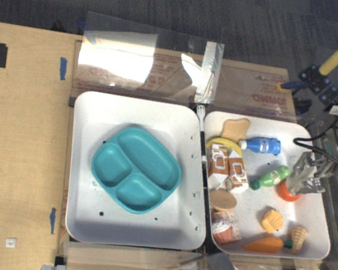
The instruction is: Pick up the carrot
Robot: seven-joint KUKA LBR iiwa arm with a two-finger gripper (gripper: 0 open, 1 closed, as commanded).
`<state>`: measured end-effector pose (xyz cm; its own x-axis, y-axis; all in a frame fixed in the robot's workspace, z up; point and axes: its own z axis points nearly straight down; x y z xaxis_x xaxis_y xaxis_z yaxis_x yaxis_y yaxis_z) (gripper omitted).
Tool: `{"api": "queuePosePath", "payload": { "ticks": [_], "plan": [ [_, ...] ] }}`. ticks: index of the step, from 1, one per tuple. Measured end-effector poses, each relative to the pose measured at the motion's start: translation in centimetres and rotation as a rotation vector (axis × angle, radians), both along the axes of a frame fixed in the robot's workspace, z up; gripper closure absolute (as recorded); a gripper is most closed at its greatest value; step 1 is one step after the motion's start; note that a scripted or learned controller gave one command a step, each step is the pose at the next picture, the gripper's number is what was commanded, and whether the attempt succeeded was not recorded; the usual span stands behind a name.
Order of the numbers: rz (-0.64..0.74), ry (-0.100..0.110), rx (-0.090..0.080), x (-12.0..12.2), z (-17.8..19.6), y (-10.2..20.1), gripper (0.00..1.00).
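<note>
Over at the right side of the right bin (323, 237), the gripper (303, 179) hangs low above the floor of the bin, and I cannot tell from this slanted view how wide it stands or whether anything is in it. Just below its tip lies a round orange-red thing (286, 191), and just to its left a green toy (270, 177) lies tilted. The carrot (263, 244) is well apart from the gripper, down toward the near edge of the same bin, lying flat on its side with its green end pointing right, beside a small waffle cone (298, 235). Between the gripper and the carrot sits a yellow piece (272, 221). Further left of the gripper are a blue bottle (262, 145), a slice of bread (236, 128), two brown and white cartons (227, 164), and a tan disc (223, 200). Across the divider, in the left bin (85, 151), rests a teal divided plate (136, 168).
</note>
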<state>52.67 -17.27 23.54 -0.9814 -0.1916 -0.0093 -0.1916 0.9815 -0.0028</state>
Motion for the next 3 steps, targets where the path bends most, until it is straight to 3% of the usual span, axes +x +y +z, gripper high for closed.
{"api": "queuePosePath", "payload": {
  "ticks": [1, 2, 3],
  "plan": [
    [-0.082, 0.0, 0.001, 4.5, 2.3, -3.9, 1.0],
    [0.12, -0.002, -0.001, 10.4, 4.8, -4.9, 1.0],
    [0.529, -0.003, -0.004, 14.2, 6.8, -4.9, 1.0]
  ]
}}
